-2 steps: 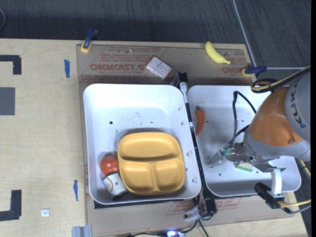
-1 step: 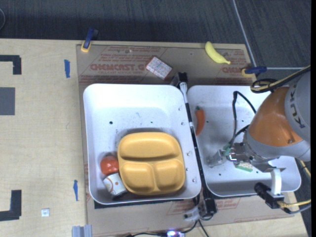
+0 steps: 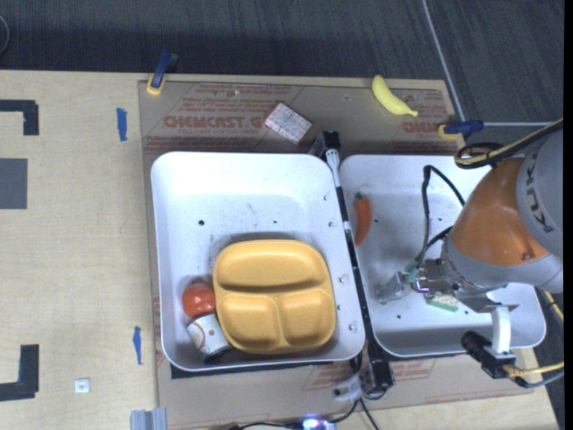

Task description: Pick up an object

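Wood bench, two white bins. Gripper (image 3: pixel 391 287) low in the right bin (image 3: pixel 394 330), fingers look apart, probably holding nothing. Orange carrot (image 3: pixel 362 219) near the divider.

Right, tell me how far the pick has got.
Done: the arm has reached into the right bin, with the gripper low over its floor. In hand: nothing visibly gripped. Left: grasping and lifting. The orange carrot-like piece lies by that bin's left wall; the yellow tray sits in the left bin.
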{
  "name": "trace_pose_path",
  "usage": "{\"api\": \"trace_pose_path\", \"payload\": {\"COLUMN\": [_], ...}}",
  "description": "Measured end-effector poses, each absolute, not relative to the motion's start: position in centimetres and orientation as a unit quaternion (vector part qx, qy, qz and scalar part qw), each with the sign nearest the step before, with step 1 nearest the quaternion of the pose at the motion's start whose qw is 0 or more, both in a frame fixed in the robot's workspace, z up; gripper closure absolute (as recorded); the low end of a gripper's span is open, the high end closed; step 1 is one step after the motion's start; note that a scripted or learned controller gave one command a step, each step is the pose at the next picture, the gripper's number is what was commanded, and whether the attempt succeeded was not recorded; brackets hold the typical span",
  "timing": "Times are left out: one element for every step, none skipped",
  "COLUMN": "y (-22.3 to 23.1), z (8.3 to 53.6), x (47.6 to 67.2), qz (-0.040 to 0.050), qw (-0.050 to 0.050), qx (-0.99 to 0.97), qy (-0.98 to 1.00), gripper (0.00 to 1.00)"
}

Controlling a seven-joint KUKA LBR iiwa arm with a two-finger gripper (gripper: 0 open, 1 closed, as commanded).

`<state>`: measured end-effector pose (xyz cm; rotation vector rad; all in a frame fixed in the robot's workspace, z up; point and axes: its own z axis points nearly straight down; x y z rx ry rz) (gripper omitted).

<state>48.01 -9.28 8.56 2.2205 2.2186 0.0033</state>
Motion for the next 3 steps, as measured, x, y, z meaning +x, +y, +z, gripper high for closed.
{"api": "trace_pose_path", "payload": {"y": [-9.65, -9.5, -9.34], "z": [8.56, 8.56, 8.56], "x": [48.03, 48.03, 48.03], "qz": [0.0014, 0.0009, 0.0009], "qw": [0.001, 0.002, 0.002], "qx": [0.707, 0.707, 0.708], "qy": [0.707, 0.707, 0.707], "gripper": [0.0, 0.0, 0.0]}}
